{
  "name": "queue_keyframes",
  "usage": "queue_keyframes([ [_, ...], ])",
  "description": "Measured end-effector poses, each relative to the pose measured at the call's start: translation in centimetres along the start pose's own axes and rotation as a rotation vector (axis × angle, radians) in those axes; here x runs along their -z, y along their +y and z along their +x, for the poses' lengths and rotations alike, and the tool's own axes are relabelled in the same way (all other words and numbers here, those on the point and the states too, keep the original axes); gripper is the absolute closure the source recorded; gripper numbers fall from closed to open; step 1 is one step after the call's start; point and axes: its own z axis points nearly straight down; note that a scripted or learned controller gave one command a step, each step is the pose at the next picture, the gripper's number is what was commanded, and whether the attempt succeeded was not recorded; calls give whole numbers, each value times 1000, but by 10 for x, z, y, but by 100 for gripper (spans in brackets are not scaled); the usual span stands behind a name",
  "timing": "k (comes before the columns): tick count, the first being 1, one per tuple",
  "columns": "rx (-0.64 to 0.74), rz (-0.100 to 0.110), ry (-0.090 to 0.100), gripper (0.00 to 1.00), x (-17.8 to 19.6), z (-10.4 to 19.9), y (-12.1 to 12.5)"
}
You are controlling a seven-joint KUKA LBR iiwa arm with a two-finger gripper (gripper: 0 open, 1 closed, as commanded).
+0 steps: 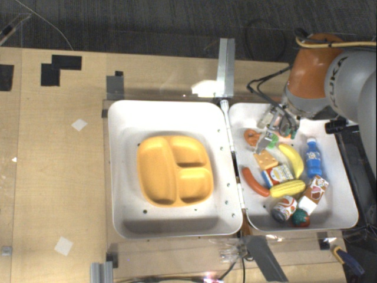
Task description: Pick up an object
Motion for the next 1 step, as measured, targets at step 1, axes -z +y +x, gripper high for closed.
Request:
queue_keyframes([
  [1,-338,-11,-6,0,-1,4,-5],
])
